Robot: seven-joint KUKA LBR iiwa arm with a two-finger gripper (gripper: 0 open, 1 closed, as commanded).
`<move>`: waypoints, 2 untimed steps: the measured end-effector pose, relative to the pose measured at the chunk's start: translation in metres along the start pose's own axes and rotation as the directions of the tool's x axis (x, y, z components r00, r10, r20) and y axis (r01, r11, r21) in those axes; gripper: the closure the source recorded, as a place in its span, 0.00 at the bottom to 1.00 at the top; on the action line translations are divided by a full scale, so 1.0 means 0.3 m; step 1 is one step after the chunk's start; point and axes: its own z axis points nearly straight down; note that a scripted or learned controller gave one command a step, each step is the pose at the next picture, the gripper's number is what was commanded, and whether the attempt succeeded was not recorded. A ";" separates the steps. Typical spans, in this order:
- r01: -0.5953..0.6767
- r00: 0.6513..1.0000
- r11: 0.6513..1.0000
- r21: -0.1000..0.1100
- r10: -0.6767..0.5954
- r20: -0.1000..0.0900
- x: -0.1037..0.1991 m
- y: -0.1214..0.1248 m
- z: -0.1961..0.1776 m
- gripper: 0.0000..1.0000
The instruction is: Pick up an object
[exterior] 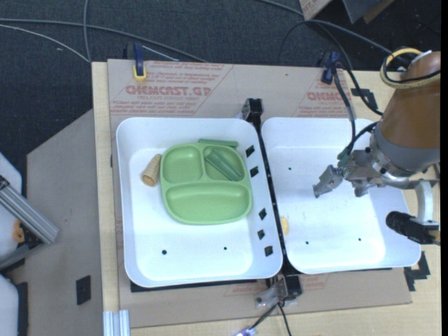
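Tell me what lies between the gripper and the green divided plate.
The gripper hangs over the right bin; the green divided plate lies in the left bin. Between them stand the two bins' adjoining rims with black clips.

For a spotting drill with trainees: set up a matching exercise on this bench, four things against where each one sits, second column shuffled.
Things:
1. green plate
2. cone
3. gripper
4. small yellow piece

Places:
A. over the right bin
B. middle of the left bin
C. just left of the plate, in the left bin
D. at the right bin's left edge, by the divider

Pairs: 1-B, 2-C, 3-A, 4-D
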 end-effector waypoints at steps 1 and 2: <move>0.003 1.000 1.000 -0.013 -0.003 0.002 0.000 0.009 -0.020 0.00; 0.002 1.000 1.000 -0.008 -0.002 0.001 -0.010 -0.004 0.125 0.00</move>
